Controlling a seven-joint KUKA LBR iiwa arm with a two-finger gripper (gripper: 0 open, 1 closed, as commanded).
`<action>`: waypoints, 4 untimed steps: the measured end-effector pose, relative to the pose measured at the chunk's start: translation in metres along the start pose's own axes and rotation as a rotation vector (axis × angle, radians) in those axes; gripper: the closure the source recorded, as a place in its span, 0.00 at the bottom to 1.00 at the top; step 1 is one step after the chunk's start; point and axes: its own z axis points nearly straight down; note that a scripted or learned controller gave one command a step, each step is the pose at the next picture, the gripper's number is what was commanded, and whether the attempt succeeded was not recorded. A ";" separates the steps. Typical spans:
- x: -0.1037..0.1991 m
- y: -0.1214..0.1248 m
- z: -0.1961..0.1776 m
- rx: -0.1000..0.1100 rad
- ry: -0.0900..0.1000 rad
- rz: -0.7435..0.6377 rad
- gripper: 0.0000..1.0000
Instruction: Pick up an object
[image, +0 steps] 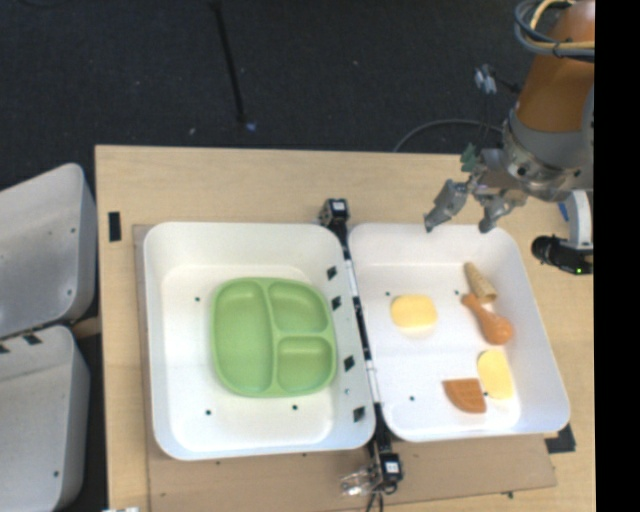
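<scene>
Four small items in right bin (520, 250), end effector (459, 216) above its far rim, fingers spread, nothing held.
Left bin (160, 250) has green divided tray (272, 335). Pale yellow round piece (413, 312) sits alone mid-bin, likely easiest pick; cone-ended orange piece (487, 305), yellow block (496, 374) and orange wedge (464, 394) crowd the right side, last two touching. Best: centre over the round piece, descend straight, close across its narrow side. All on wooden worktop (250, 180).
</scene>
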 end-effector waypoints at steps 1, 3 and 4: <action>0.000 0.002 -0.008 -0.013 -0.001 -0.002 0.00; 0.011 0.009 0.088 -0.009 -0.003 -0.004 0.00; 0.019 0.008 0.141 -0.008 -0.002 -0.005 0.00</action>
